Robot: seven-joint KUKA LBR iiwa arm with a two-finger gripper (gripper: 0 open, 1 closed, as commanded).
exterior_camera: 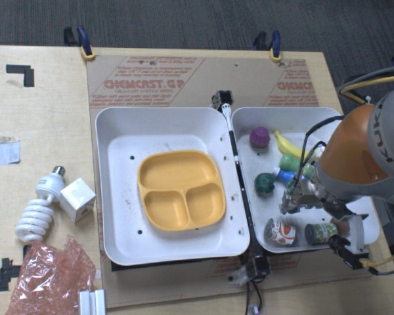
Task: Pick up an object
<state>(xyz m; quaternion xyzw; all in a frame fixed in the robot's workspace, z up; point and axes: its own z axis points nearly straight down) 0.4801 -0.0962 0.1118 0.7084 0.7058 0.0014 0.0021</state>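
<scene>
The gripper hangs low over the right bin, in its middle part, and from this slanted view the jaw state cannot be told: the metal at the wrist is dark and cluttered, and nothing is seen held there.

Taking the gripper as the landmark, the closest candidates ring it. Just to its left lies a dark green ball; probably light and firm, yet round, so it may roll away unless taken squarely across its middle. Just below the gripper, towards the bin's near wall, lies a small can on its side, with a red and white label; stiff and a little heavier by the look of it, best taken across its body, not its ends. To the right of that can, below the gripper, lies a second can with a green label, partly under the arm. Above the gripper are a blue piece, a light green piece and a yellow banana, crowded together and likely smooth plastic, so a pinch there risks slipping. Farther up and left sits a purple ball, well apart from the others, which makes it the freest to reach.

The left bin bears a yellow tray.
</scene>
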